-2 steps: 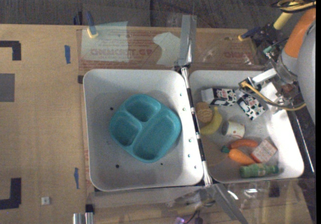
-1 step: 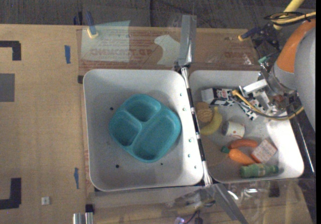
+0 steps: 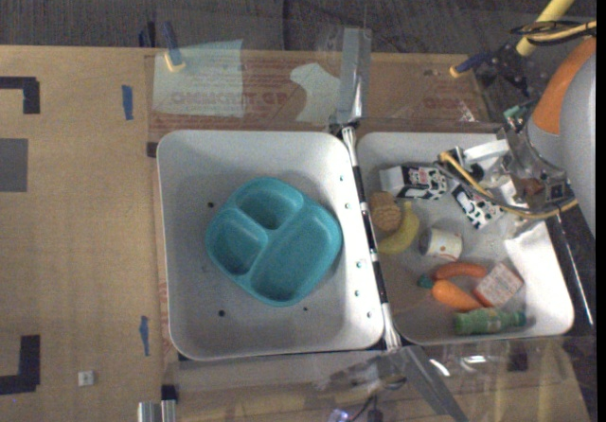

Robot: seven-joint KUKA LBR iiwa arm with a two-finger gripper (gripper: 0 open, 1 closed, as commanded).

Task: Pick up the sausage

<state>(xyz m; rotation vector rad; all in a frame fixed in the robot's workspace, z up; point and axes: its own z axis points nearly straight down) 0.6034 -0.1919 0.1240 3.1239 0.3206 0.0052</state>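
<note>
The surface (image 3: pixel 76 221) is tan w/ black and blue tape marks. Left bin (image 3: pixel 189 316) holds a teal divided plate (image 3: pixel 275 240), tilted a bit, nothing in its compartments.

Right bin (image 3: pixel 554 292) carries the clutter: a round cookie (image 3: pixel 385 216) touching a banana (image 3: pixel 402 233) near the bin's left wall, a black-and-white carton (image 3: pixel 417 181) above them, a small pale cup (image 3: pixel 441 243) on its side approx. mid-bin. Below that lies the sausage (image 3: pixel 460 271), reddish-orange, lying roughly horizontal, just above and touching a carrot (image 3: pixel 454 295). A pinkish block (image 3: pixel 499 284) sits just right of both, a green bottle (image 3: pixel 488 321) lies along the near edge.

The arm (image 3: pixel 568 117) comes in at the far right; the gripper (image 3: pixel 525 179) is over the bin's upper right corner, near a second black-and-white piece (image 3: pixel 476 207), well apart from the sausage. Wiring hides the jaws, so can't tell if apart or together.

Progress, by judgement: nothing done yet. Sausage rests in the bin, untouched. Left to do: travel to it, descend, grip, lift. The carrot pressed alongside could make the grab tricky.
</note>
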